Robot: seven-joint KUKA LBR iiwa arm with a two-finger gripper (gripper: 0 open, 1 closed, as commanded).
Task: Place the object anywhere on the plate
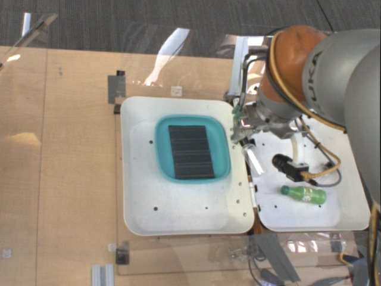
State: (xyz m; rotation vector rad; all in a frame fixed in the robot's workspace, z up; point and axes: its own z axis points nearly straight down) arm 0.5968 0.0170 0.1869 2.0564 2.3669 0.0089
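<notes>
You are working in a robotics lab. A wooden bench (59, 159) carries two white bins (178, 219) fixed by brackets, clear guard panels (166, 58) edge it, and grey carpet (149, 5) lies beyond.

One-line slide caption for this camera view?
Grey KUKA arm over right white bin holding small green plastic bottle; teal square plate waits in left bin.
</notes>
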